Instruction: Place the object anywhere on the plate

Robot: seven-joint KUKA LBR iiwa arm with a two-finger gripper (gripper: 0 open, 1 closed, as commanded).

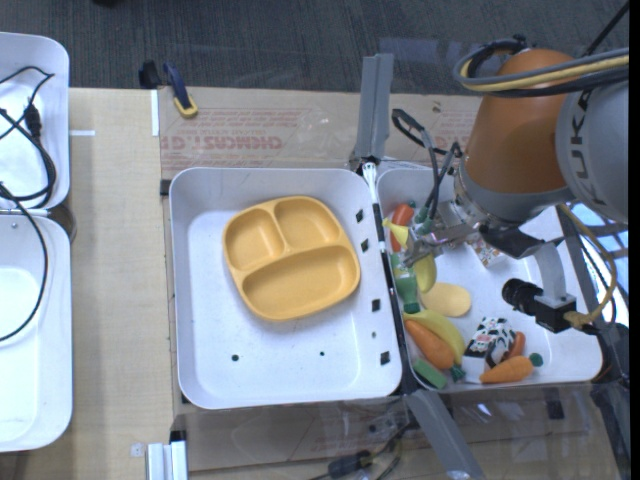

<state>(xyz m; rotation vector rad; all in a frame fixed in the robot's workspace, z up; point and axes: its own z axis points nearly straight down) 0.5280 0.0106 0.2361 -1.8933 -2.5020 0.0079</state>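
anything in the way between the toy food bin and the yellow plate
Only the raised rims where the two white bins meet, between the toy food pile and the yellow three-section plate. The gripper must lift over them; the plate's sections look bare.

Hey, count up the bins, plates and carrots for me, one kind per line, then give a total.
Bins: 2, left bin and right bin
Plates: 1, plate
Carrots: 2, carrot and carrot
Total: 5

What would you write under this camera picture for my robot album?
Robot arm reaches into the right bin of toy food, while the yellow plate waits in the left bin.
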